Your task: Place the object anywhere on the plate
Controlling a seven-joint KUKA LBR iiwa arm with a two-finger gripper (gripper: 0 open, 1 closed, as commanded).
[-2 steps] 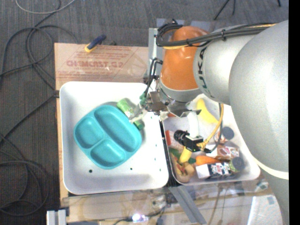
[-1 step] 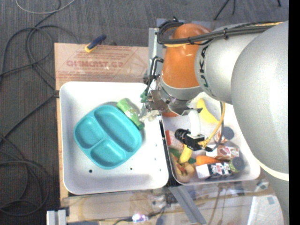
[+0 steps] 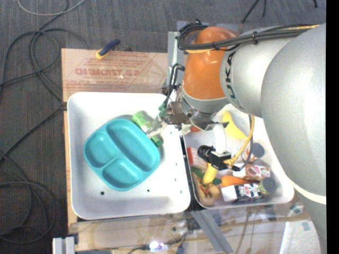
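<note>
A teal plate [image 3: 122,153] with three compartments lies in the left white bin [image 3: 85,107]. At the plate's upper right rim my gripper [image 3: 155,128] reaches in from the right under the orange wrist band [image 3: 207,67]. A small green object [image 3: 141,120] sits between its fingers, and green shows on both sides of them. The gripper is shut on it, right over the plate's far right edge. The underside of the object is hidden by the fingers.
The right bin [image 3: 283,194] holds several small items, among them a yellow banana-like piece [image 3: 211,174], an orange carrot-like piece [image 3: 232,181] and a dark-labelled package [image 3: 248,191]. The large grey arm covers that bin's far part. A cardboard sheet [image 3: 114,73] lies behind the left bin.
</note>
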